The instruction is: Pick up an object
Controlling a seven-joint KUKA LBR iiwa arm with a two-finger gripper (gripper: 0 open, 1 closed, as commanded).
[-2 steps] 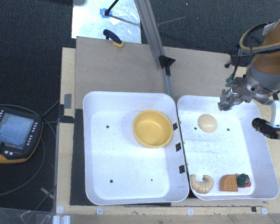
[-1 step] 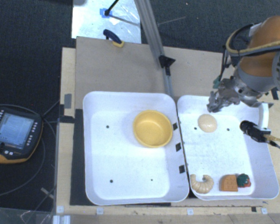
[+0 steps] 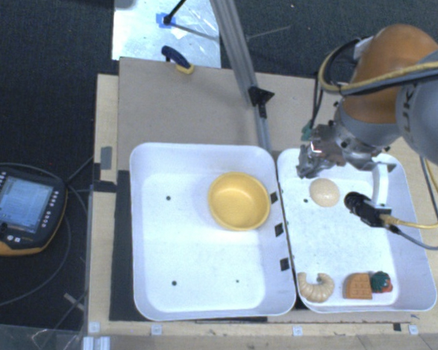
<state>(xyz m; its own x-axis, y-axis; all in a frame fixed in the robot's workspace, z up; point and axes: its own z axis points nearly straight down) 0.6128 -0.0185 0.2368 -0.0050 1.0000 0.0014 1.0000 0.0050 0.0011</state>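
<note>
Two white bins (image 3: 195, 296) sit alongside; the tool (image 3: 309, 163), grip state untellable, hovers beside the pale round bun-like object (image 3: 324, 192), approaching; next, descend over it.

Brown bench (image 3: 201, 106), two white bins (image 3: 196, 281), perhaps a clamp (image 3: 177, 58)

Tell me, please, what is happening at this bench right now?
A KUKA arm reaches in from the right over the right bin, with its tool low near the bin's far left corner, just beside a round beige object. Nothing shows between its fingers. A croissant-like piece and an orange cracker-like piece lie at the near edge. A yellow bowl sits in the left bin.
</note>
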